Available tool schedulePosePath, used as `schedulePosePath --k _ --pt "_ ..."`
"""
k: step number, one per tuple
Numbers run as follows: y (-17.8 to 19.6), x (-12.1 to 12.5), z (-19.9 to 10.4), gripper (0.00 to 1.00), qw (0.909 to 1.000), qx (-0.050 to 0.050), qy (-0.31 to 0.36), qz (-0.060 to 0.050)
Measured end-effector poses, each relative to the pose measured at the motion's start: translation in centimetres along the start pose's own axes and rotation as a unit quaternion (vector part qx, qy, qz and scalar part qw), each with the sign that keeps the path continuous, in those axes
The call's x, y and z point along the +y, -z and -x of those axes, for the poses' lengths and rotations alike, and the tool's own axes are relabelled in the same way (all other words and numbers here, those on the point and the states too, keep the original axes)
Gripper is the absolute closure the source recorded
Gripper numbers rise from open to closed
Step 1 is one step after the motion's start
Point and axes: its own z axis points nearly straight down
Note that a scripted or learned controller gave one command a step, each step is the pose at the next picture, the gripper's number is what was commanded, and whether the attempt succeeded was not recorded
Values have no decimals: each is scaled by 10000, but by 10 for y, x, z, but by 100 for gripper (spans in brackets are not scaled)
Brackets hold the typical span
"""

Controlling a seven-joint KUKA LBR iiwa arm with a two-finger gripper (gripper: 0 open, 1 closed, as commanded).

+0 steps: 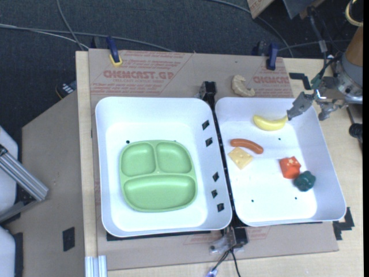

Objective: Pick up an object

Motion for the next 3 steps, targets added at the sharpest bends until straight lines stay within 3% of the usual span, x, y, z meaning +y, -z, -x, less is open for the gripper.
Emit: schedulePosePath --k 2,3 --pt "-106 -4 -4 0 10000 8 1 -15" --pt "-90 -2 -3 100 10000 -5 3 33"
